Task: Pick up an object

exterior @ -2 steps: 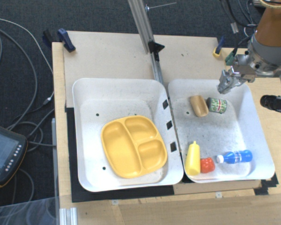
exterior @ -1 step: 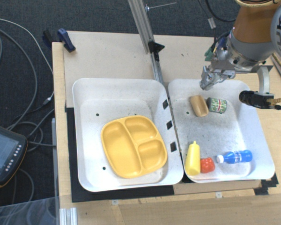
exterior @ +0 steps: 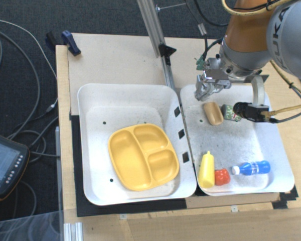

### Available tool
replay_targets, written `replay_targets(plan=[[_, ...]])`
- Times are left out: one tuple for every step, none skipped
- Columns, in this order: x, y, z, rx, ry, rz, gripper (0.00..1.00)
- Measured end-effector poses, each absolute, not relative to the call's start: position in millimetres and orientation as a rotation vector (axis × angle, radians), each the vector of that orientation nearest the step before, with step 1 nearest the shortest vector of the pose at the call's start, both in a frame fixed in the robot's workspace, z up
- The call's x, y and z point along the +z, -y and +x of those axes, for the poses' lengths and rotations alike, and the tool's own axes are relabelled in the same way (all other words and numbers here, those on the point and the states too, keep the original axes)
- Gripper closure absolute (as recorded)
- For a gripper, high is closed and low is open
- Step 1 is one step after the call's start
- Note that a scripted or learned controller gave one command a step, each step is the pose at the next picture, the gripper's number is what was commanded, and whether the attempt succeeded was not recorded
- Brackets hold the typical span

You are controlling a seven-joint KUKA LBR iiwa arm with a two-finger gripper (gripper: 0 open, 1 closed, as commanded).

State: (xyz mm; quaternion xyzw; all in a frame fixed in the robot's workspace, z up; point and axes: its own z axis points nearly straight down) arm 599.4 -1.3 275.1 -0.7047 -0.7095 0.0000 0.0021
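Fingers of the gripper (exterior: 206, 90) pointed down over the far end of the right bin (exterior: 241, 144), slightly apart with nothing between them. The grey arm (exterior: 261, 29) with its orange band entered from two o'clock and hung above that bin's top edge.

A tan loaf (exterior: 213, 113) lay just beside the fingertips, at five o'clock from them, not touching. At three o'clock from the loaf, nearly touching it, lay a small green can (exterior: 231, 112) on its side, with a black fitting (exterior: 251, 111) beyond it.

Along the near wall of the right bin sat three things in a row: a yellow bottle (exterior: 206, 169) at seven o'clock of the bin, a red block (exterior: 221, 176) touching it, and a blue bottle (exterior: 252, 168) lying on its side at five o'clock.

In the left bin (exterior: 90, 134) a yellow tray (exterior: 143, 156) with three compartments rested toward four o'clock. A blue clip (exterior: 70, 41) lay on the bench (exterior: 115, 59) at eleven o'clock.
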Motion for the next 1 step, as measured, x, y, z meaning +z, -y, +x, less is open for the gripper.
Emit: replay_targets(plan=[[264.4,-49.7,614.9,-0.003,2.228,-2.215,1.0]])
